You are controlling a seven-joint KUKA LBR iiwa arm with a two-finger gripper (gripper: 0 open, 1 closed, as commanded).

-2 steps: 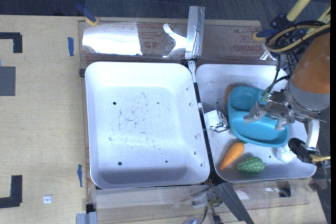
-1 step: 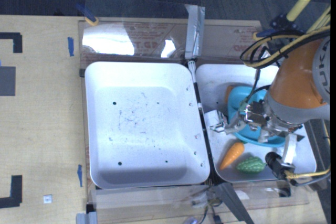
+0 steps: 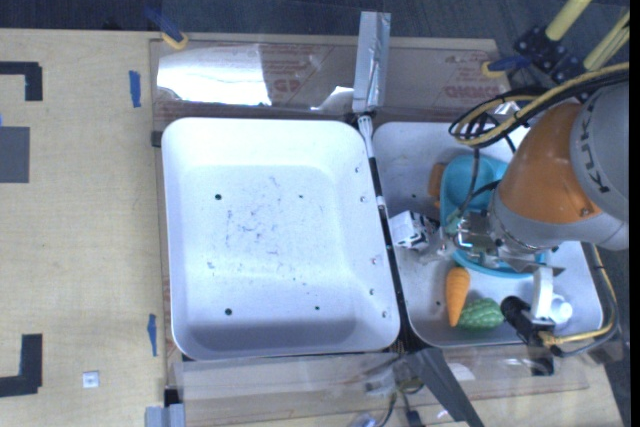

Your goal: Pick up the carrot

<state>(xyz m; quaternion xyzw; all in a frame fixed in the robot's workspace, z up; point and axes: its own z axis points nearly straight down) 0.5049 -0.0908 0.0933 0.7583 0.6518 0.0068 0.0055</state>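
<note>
Orange carrot (image 3: pixel 456 294) lies in the right bin (image 3: pixel 410 165), long axis running near to far, touching a green vegetable (image 3: pixel 481 314). End effector (image 3: pixel 480 240) hovers just beyond its far end; finger state cannot be told.

Two white bins (image 3: pixel 270 235); one carrot (image 3: pixel 457 293); one green toy (image 3: pixel 481 315); one blue object (image 3: pixel 470 180); one arm (image 3: pixel 560 175).

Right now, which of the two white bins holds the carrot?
The right bin, under the arm. The carrot lies near its front edge beside a green item.
</note>
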